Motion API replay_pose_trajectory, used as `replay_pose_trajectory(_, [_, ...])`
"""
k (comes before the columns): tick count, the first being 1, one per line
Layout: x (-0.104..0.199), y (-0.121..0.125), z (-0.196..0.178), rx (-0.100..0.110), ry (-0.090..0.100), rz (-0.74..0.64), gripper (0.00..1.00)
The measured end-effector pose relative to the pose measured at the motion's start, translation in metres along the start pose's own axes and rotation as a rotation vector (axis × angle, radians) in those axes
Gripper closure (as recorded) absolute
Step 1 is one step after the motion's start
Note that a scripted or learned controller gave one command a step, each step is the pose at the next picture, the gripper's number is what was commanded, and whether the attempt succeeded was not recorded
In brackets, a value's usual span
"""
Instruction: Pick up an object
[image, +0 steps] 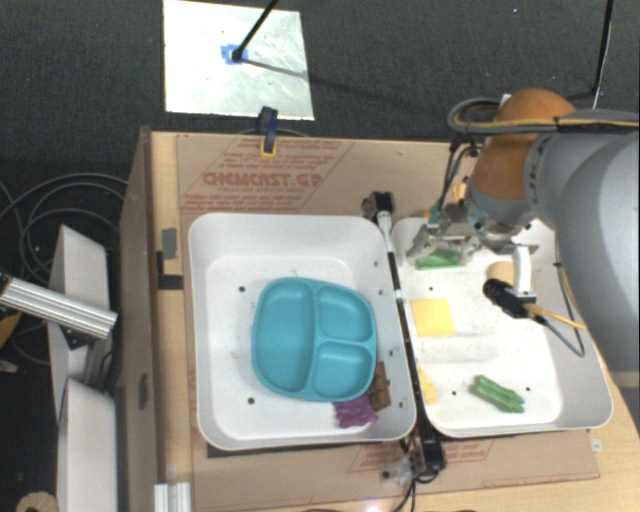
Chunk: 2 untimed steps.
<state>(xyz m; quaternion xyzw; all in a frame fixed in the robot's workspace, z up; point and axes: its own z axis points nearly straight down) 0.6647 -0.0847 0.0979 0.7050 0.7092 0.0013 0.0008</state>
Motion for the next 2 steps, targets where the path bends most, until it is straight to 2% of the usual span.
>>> replay_pose_trajectory(1, [-0.013, -0.001, 0.013, 0.000, -0.002, 0.006, 0.00])
replay_pose_trajectory(2, [-0.011, -0.003, 0.002, 0.019, 0.005, 0.005, 1.00])
